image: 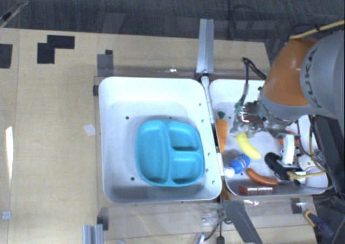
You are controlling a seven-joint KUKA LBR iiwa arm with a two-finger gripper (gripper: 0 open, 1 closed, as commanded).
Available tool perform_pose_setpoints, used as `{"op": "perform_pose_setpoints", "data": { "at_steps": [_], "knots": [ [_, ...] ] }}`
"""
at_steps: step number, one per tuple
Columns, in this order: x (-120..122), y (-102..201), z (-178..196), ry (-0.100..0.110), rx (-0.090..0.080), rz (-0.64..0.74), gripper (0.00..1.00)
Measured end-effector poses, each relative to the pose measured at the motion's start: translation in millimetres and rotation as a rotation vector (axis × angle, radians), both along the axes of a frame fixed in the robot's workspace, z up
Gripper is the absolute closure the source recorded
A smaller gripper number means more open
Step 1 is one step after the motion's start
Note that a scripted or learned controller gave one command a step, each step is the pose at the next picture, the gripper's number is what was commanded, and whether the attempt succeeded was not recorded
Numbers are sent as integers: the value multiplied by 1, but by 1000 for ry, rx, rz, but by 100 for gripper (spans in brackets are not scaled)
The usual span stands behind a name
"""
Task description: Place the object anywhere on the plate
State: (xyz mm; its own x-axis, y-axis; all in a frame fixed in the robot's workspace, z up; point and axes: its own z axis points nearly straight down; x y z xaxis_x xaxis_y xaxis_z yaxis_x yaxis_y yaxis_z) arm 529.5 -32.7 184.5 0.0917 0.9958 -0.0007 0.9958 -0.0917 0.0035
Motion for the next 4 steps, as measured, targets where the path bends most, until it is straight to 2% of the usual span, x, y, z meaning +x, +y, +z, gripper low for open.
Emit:
{"op": "perform_pose_setpoints", "data": {
  "at_steps": [1, 2, 3, 4],
  "knots": [
    [-41, -20, 55, -3, -1, 253, 100],
    [-41, 64, 66, -2, 0, 275, 100],
    [-2, 130, 25, 1, 0, 164, 100],
    [-1, 130, 25, 1, 1, 164, 0]
  ]
}}
